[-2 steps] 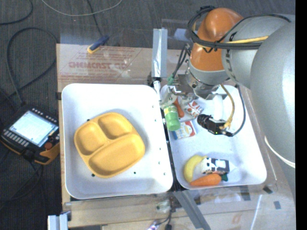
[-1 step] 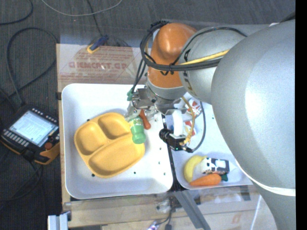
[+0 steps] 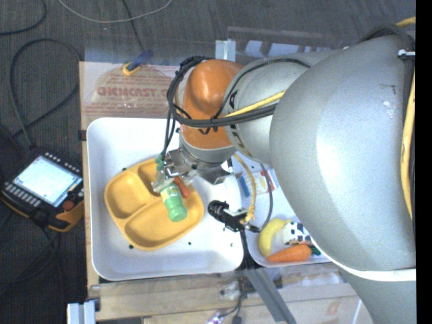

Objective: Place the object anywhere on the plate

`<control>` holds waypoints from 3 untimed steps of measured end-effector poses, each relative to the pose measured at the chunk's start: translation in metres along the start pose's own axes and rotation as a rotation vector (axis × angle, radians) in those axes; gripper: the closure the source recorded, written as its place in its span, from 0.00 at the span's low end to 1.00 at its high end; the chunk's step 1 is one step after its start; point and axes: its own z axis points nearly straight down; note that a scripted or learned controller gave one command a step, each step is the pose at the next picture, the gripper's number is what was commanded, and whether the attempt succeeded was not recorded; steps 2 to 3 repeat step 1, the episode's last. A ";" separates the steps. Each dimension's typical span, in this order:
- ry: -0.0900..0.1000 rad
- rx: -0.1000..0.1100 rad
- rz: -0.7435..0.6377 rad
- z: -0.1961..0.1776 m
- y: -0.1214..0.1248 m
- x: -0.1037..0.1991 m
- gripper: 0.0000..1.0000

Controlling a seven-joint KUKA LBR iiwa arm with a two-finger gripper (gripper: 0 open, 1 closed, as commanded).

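the gripper [image 3: 169, 181] is clamped on the green bottle [image 3: 175, 203], which lies over the right part of the yellow plate [image 3: 131, 211].

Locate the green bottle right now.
The green bottle lies on the yellow plate in the left bin, just below the end effector.

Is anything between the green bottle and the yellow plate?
Nothing visible is in the way. The green bottle is already over the yellow plate, right at the gripper. Whether the bottle rests on the plate or hangs just above it, the view does not tell.
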 end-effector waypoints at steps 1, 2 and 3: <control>0.000 0.000 0.000 0.000 0.000 0.000 0.00; 0.000 0.000 0.000 0.000 0.000 0.000 0.00; 0.000 0.000 0.000 0.000 0.000 0.000 0.00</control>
